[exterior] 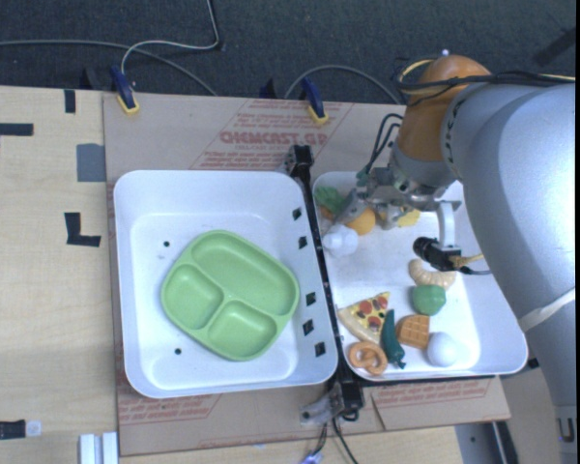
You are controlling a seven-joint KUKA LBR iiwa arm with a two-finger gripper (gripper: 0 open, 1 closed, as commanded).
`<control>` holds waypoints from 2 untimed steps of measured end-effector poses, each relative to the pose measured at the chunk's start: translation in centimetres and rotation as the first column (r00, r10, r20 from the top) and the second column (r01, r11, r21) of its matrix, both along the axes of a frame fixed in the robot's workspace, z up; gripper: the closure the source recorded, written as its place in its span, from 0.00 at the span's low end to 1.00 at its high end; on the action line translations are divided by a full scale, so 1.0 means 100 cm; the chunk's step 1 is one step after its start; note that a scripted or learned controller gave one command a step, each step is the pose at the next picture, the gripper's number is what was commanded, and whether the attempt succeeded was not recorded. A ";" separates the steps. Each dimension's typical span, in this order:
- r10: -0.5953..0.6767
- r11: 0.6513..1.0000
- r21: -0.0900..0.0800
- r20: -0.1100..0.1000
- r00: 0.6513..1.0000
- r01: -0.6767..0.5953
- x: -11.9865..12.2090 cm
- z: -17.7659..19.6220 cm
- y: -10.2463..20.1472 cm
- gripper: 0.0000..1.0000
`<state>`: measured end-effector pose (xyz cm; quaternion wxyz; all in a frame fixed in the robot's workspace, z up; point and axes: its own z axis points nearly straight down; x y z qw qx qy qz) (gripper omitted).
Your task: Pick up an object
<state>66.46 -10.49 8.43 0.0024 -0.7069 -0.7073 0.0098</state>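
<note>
Toy food: pizza slice (366,314), pretzel (367,358), waffle (415,331), white egg (443,348), green ball (428,299), all lying in the right bin (498,356).
Gripper (382,199): low over that bin's far end; grip state cannot be told.
Left bin (135,259): green divided plate (230,294).

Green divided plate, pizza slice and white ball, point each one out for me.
green divided plate (230,294): camera view, middle ridge between its compartments.
pizza slice (366,315): camera view, middle of its topping.
white ball (443,349): camera view, its top.
</note>
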 end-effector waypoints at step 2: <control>0.000 1.000 0.004 0.011 1.000 0.000 0.002 0.011 0.005 1.00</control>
